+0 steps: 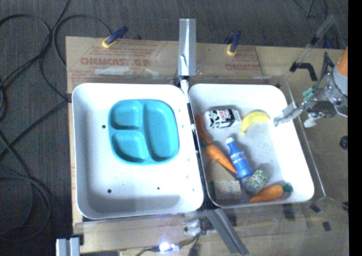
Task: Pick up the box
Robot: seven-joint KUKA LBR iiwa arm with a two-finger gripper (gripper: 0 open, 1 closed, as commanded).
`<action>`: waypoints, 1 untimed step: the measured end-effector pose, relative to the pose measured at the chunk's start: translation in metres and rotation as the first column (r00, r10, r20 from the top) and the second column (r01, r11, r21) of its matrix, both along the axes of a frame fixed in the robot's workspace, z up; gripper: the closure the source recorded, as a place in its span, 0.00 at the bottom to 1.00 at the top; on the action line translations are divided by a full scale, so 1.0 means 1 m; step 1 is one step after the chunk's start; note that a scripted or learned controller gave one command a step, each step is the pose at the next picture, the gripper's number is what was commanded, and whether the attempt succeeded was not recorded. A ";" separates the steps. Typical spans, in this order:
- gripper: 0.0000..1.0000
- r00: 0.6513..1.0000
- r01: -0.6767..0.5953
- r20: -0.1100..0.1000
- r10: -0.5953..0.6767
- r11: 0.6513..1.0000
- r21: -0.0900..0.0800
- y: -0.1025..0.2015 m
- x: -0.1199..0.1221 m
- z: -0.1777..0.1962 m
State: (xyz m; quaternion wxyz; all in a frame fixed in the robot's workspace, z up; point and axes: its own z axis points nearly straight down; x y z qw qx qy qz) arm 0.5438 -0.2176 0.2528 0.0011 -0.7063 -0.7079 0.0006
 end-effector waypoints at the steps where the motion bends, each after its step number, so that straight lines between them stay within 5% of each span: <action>1: 0.00 0.999 0.050 0.007 -0.050 0.999 -0.003 0.042 0.026 -0.163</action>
